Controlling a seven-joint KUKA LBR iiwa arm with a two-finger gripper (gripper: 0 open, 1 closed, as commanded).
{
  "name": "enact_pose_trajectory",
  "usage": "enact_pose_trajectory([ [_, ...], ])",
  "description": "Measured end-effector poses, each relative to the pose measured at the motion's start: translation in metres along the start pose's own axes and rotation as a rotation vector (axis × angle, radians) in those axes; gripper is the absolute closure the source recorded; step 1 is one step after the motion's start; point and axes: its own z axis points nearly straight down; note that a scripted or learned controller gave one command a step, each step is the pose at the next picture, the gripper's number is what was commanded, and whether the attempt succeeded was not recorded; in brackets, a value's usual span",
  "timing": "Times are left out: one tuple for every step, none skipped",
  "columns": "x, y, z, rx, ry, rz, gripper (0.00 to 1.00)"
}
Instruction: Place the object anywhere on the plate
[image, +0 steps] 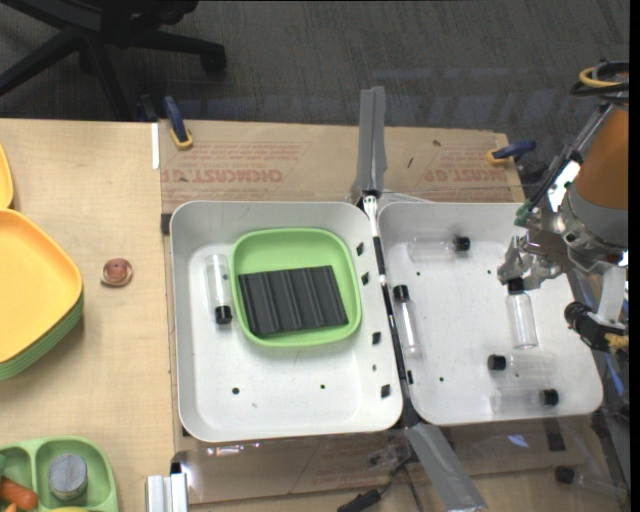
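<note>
A green plate lies in the left bin, with a dark grey ridged slab resting on it. Just left of the plate lies a clear vial with a black cap. My gripper hangs over the right bin, near its right side. Directly below its tip is another clear vial, black cap toward the gripper; whether it is held or lying on the bin floor cannot be told.
Several more clear, black-capped vials lie in the right bin: one at the back, one along the left wall, two near the front. Yellow plates and a small red disc sit on the bench at left.
</note>
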Motion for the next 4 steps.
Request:
enact_pose_trajectory([
  [0.0,0.0,0.0,0.0,0.0,0.0,0.0],
  [0.001,-0.018,-0.019,0.0,0.001,0.043,0.0],
  [-0.053,0.043,0.019,0.0,0.001,0.208,0.0],
  [-0.053,0.043,0.02,0.001,0.0,0.207,0.0],
])
